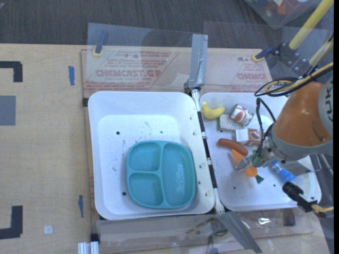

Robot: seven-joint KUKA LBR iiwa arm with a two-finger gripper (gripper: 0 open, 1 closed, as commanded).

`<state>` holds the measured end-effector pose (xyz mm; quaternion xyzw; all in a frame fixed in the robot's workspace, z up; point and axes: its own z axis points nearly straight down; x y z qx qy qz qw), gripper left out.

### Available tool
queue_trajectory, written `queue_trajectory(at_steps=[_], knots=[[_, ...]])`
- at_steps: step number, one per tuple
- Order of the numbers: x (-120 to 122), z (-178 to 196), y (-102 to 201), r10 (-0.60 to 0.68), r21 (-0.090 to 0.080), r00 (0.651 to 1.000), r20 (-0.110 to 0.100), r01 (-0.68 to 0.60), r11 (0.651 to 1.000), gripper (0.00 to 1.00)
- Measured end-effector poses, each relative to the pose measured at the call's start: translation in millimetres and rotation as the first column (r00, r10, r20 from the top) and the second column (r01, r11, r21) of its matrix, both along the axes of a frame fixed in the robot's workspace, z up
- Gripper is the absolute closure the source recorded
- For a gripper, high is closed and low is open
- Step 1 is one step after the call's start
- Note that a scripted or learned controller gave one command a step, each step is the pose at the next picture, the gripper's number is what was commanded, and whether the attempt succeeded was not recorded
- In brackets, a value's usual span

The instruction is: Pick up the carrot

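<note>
The carrot (251, 171) is a small orange piece with a green leaf end. It lies in the right bin (238, 197), right of the bin's middle. The gripper (248, 164) comes down from the grey and orange arm (299, 123) and sits directly over the carrot's upper left end, touching or nearly touching it. The arm's bulk hides the wrist and most of the gripper body. Whether the carrot is gripped is not visible.
Close on the carrot's left lie a red-orange sausage (231, 144) and a shorter orange piece (236, 155). A yellow banana (213, 111), a red and white can (241, 115) and small boxes (245, 135) sit farther back. A blue item (279, 171) lies to the right. The left bin (106, 142) holds a teal divided plate (160, 174).
</note>
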<state>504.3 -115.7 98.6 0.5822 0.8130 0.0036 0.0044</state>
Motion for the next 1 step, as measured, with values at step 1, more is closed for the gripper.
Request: queue_trajectory(at_steps=[1], knots=[[33.2,86.2,59.3,0.135,-0.001,0.991,-0.009,-0.135,0.991,1.00]])
